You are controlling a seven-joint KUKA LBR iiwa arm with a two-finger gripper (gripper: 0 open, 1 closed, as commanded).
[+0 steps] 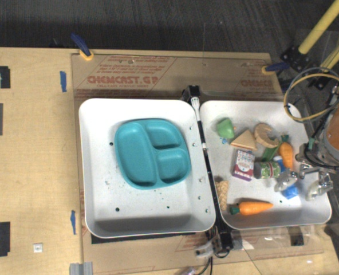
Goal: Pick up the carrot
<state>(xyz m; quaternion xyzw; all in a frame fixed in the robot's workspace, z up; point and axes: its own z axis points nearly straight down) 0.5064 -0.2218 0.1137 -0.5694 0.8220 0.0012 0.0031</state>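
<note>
Evidently not yet picked: carrot (254, 208) lies near edge of right bin (321, 213); gripper (307, 179) hovers right of it; grip state indeterminate.

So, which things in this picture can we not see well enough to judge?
- Claw: too blurred in the camera view to tell open or shut.
- Arm: cut off by the right edge.
- Small carton: print too small to read.
- Carrot: clear, lying at the near wall of the right bin.
</note>
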